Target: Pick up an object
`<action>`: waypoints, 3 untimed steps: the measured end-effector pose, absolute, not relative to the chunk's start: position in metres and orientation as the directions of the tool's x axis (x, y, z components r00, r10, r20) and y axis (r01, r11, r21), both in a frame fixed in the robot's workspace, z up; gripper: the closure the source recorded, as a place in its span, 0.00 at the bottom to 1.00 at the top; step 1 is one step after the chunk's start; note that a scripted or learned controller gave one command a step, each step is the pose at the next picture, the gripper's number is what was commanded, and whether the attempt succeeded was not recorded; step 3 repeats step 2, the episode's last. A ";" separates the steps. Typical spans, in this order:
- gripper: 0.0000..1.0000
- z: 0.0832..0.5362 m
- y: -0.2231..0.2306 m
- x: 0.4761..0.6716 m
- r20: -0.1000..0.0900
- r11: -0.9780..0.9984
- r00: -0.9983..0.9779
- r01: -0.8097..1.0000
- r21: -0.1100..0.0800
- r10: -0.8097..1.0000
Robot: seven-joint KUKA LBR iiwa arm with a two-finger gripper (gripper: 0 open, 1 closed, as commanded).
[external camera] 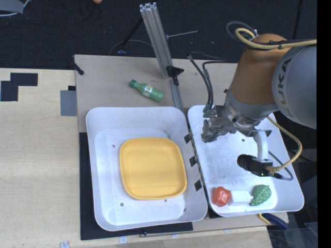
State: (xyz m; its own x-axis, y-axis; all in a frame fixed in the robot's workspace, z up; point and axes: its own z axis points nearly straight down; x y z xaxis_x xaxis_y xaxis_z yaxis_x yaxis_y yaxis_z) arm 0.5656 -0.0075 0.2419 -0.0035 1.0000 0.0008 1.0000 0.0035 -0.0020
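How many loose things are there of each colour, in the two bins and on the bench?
Yellow: 1, the plate in the left bin.
Red: 1, the round item in the right bin.
Green: 2, the leafy item and the bottle.
Total: 4.

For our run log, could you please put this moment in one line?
arm: over right bin | pincer: at its far left, nothing seen held | right bin: tomato, broccoli | left bin: yellow plate

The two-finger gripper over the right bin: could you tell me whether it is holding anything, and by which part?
It cannot be told. The gripper hangs over the right white bin, and no object shows between its fingers, though their state is unclear from this angle.
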 end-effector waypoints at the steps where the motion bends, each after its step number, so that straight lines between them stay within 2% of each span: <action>1: 1.00 0.232 0.035 0.575 0.000 0.003 -0.003 1.000 -0.001 1.000; 2: 1.00 0.225 0.080 0.587 0.000 0.002 -0.002 1.000 -0.001 1.000; 3: 1.00 0.225 0.080 0.587 0.000 0.002 -0.002 1.000 -0.001 1.000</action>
